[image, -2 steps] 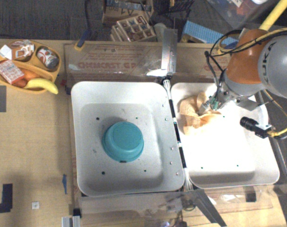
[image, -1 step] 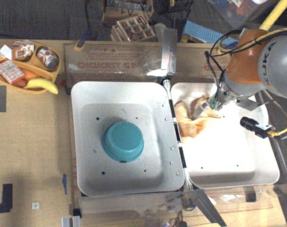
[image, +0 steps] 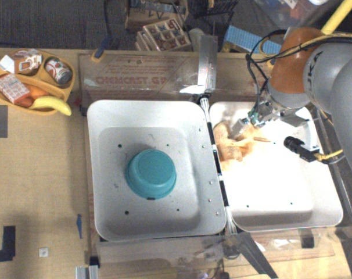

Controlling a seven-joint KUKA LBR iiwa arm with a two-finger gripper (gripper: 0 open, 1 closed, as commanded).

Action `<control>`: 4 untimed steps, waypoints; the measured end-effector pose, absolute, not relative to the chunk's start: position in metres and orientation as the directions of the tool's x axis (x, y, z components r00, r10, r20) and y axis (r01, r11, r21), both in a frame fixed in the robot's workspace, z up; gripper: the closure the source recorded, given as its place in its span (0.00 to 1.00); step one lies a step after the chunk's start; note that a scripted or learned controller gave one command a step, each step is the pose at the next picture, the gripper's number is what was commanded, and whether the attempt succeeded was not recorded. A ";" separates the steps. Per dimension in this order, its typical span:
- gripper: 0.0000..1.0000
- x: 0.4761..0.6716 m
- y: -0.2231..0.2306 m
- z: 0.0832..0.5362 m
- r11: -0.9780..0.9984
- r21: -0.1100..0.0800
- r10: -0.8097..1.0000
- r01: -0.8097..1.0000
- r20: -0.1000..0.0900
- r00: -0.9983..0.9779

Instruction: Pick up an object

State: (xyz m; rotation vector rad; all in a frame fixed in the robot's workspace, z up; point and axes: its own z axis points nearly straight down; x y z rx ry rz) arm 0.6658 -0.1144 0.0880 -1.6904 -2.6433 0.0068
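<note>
From the overhead camera you see two white bins side by side. The left bin (image: 106, 127) holds a teal bowl (image: 152, 173), upside down near its centre. In the right bin (image: 292, 214), a tan, lumpy object (image: 227, 144) lies at the upper left corner. Your gripper (image: 250, 122) hangs just beside it, at its upper right edge; whether it is grasping the object cannot be told.

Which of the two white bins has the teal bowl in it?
The left bin holds the teal bowl, upside down near its middle. The right bin holds a tan, orange-streaked object near its far-left corner instead, with the tool beside it.
</note>
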 end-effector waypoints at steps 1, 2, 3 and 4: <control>0.00 0.668 -0.169 0.181 0.524 0.004 0.851 0.851 -0.005 -0.524; 0.00 0.655 -0.104 0.092 0.666 0.006 0.746 0.746 -0.008 -0.666; 0.00 0.608 -0.110 0.092 0.499 0.011 0.867 0.866 -0.007 -0.499; 0.00 0.549 -0.086 0.185 0.615 0.002 0.789 0.789 -0.002 -0.615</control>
